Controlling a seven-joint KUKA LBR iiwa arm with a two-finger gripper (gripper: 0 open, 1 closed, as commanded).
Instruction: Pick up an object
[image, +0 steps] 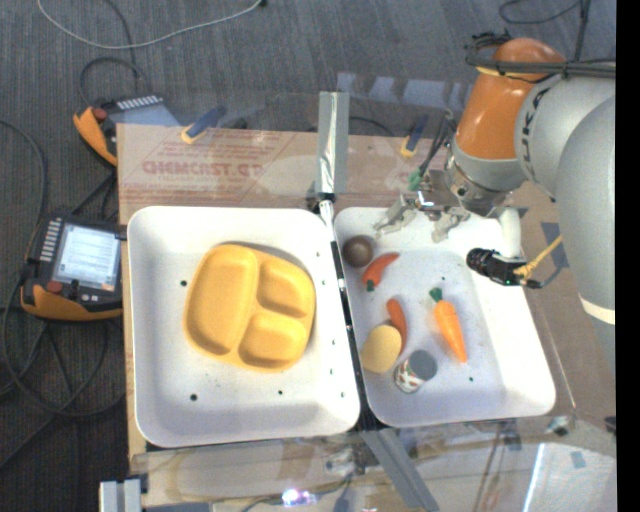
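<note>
A view from above shows two shallow white bins side by side on a bench. The left bin holds a yellow divided tray, lying flat near the middle of the frame. The right bin holds the small things to be picked: a dark brown ball at its upper left corner, a red-orange chilli just below it, two toy carrots further down, a pale yellow egg-shaped piece and a small grey-topped can touching it.

The grey arm with its orange band comes in from the upper right. Its gripper hangs over the upper edge of the right bin, fingers spread apart and nothing between them. It sits above and right of the ball and chilli, apart from both.

By the look of it, no pick has begun: every object lies in the bin, so approach, closing and lifting all remain.

The bench top is brown board with a clear sheet. A handheld control pendant and cables lie on dark carpet at the left.
</note>
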